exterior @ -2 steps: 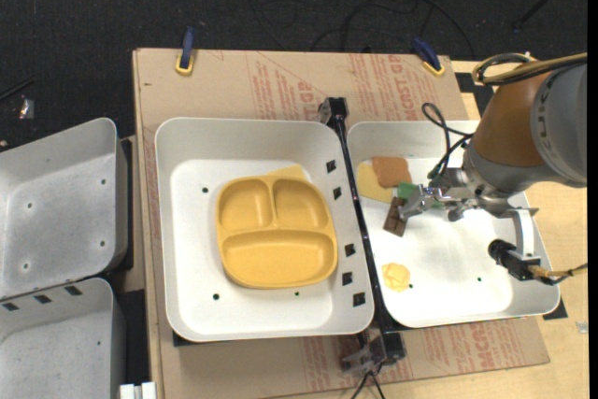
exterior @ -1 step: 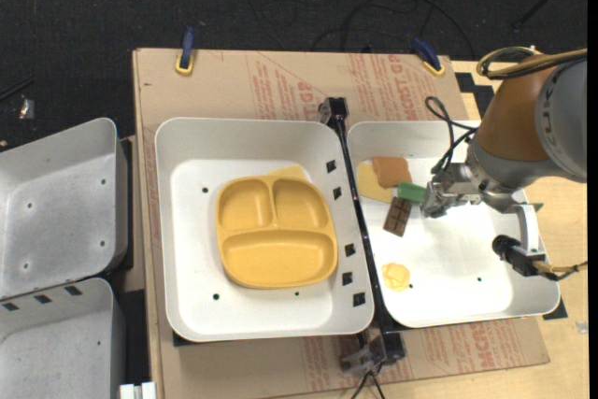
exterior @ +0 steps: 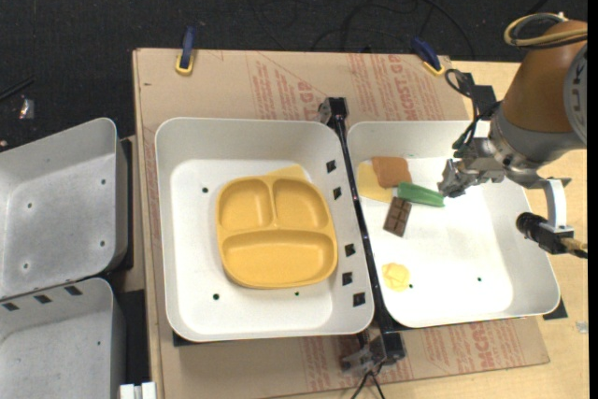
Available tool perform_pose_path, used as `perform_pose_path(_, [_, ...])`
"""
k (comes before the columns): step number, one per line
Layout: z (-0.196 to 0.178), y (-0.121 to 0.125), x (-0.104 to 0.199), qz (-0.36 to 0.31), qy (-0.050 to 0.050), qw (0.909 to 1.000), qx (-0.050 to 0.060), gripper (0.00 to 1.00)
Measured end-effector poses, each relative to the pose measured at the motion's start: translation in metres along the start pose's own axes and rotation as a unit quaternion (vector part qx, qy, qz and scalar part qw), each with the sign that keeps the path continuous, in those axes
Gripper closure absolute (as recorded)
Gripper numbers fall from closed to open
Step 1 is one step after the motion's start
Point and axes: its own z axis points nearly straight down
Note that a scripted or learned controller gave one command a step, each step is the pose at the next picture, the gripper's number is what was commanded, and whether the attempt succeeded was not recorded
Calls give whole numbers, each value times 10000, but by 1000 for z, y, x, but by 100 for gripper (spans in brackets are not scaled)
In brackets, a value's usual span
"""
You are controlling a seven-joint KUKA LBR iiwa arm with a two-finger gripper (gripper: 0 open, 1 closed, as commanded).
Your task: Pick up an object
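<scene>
tabletop: a brown cardboard-covered tabletop [exterior: 280, 75] carries two shallow white bins side by side.
left bin: the white plastic left bin [exterior: 187, 163] holds a yellow divided plastic tray [exterior: 277, 232] lying flat near its middle.
right bin: the white plastic right bin [exterior: 486, 294] holds the small items, gathered toward its left wall and far edge.
items: a tan square sponge-like block [exterior: 391, 169] sits by the far-left corner, overlapping a pale yellow flat piece [exterior: 371, 189]; a green flat bar [exterior: 420, 194] lies just beside them; a dark brown chocolate-like bar [exterior: 398, 217] lies just nearer; a small yellow lumpy object [exterior: 396, 276] rests near the bin's near-left corner.
pincer: the grey arm's pincer [exterior: 452, 181] is low over the right bin, at the right end of the green bar; whether its fingers are apart or closed, i cannot tell, and nothing is clearly seen between them.
</scene>
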Motion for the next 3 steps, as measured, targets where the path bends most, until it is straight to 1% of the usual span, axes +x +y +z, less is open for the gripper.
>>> perform_pose_path(1, [-60, -2, 7, -10, 2, 10000, -2, 100])
perform_pose_path(2, [-113, 0, 7, -10, 1, 10000, -2, 100])
perform_pose_path(3, [-94, -14, 55, -25, 19, 10000, 44, 100])
